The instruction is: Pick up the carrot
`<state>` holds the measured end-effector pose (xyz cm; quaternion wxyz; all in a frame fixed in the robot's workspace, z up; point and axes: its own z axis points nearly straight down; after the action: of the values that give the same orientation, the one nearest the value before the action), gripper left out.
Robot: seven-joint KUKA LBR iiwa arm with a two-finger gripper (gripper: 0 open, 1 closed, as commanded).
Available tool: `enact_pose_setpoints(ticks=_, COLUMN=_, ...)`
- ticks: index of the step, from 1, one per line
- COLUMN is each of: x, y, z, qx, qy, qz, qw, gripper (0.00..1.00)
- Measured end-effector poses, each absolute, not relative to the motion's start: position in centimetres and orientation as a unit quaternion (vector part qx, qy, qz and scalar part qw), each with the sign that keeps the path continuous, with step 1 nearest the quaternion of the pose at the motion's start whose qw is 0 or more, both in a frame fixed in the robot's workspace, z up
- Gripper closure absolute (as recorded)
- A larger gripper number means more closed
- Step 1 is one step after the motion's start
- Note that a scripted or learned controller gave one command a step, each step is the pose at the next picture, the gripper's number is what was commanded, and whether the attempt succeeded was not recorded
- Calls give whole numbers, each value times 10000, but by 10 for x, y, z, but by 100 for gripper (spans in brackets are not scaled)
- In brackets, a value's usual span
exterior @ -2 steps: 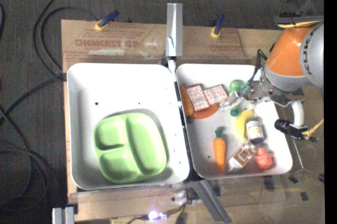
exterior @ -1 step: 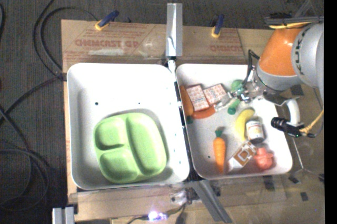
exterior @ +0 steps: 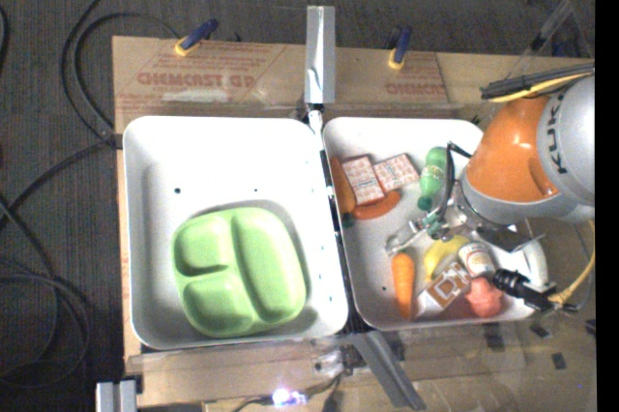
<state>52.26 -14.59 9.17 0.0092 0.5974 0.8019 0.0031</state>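
the carrot (exterior: 403,283) lies in the right bin (exterior: 372,299), toward its six o'clock edge, tip pointing down. the gripper (exterior: 418,234) hovers just beside it at about one o'clock; i cannot tell whether it is released or clenched. a green tray (exterior: 240,270) sits in the left bin (exterior: 155,149).

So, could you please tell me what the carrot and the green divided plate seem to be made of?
The carrot looks like moulded plastic toy food: uniform orange, smooth, with a faint sheen. The green plate also appears to be plastic, matte to satin, with rounded moulded dividers and one flat colour. Neither can be confirmed from this view alone.
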Motion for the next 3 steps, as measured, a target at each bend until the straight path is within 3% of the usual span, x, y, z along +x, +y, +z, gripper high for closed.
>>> enact_pose_setpoints(ticks=1, x=491, y=-130, z=92, qx=5958, qy=8030, qz=38, qw=125, gripper=0)
enact_pose_setpoints(ticks=2, x=492, y=-129, z=101, qx=5958, qy=8030, qz=47, qw=126, gripper=100)
enact_pose_setpoints(ticks=3, x=498, y=-41, z=183, qx=6837, qy=7297, qz=-10, qw=-7, gripper=100)
